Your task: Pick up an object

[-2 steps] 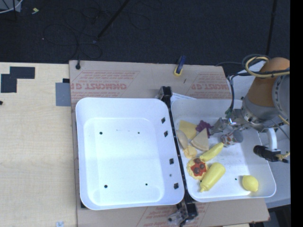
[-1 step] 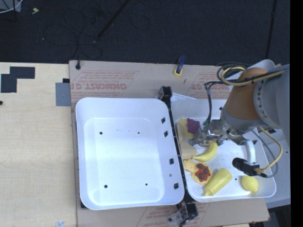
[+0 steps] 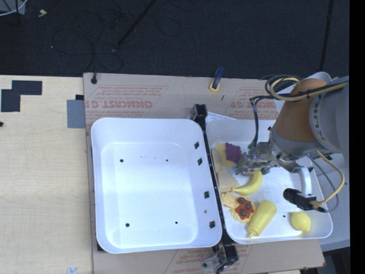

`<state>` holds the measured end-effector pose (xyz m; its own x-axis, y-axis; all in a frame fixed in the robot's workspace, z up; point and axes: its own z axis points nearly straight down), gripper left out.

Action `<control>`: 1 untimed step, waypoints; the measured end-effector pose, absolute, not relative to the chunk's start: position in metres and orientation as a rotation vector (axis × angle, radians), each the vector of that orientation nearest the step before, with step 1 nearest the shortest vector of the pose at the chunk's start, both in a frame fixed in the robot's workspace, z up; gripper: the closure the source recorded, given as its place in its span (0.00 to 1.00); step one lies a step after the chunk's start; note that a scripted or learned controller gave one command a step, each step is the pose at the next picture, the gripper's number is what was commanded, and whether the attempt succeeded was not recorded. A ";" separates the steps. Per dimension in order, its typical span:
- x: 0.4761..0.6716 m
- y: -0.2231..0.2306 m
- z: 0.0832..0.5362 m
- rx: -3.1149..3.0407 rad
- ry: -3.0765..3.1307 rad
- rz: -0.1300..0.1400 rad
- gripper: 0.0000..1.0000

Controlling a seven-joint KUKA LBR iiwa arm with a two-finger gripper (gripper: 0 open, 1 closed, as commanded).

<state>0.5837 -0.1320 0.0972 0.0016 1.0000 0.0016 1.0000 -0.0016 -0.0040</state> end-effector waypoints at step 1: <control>0.596 -0.059 0.193 -2.216 -2.230 -0.007 1.00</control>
<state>0.5955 -0.0593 0.1927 -0.0064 1.0000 0.0016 1.0000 0.0064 0.0043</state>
